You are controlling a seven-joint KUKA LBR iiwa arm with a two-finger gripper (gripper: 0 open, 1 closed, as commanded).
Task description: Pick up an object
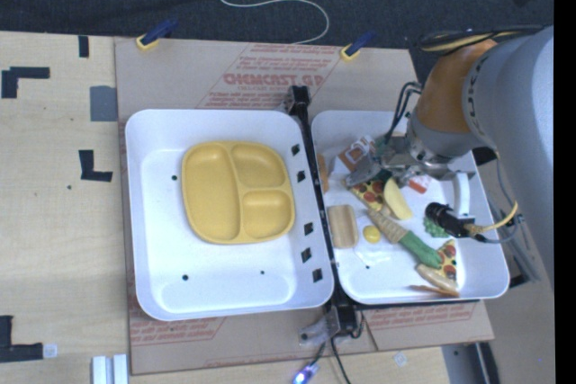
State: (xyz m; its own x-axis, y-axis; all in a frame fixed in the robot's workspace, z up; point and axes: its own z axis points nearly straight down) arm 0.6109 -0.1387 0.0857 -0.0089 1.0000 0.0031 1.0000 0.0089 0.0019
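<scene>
My gripper point(378, 167) hangs low over the upper middle of the right bin point(486, 283), right above a cluster of small toy foods. Just below it lies a yellow banana-like piece point(397, 200). A tan bread-like block point(342, 225) rests near the bin's left wall. Beside the block is a small yellow disc point(372, 235). A toy knife with a green handle point(410, 240) lies slantwise in the middle. Near the front edge lies a pizza slice point(442, 271). Nothing can be seen held in the gripper.
The left bin point(153, 283) holds a yellow divided plate point(238, 192). A black clip-lined divider point(310, 193) runs between the two bins. The grey arm with its orange band point(450, 94) covers the right bin's upper right corner.
</scene>
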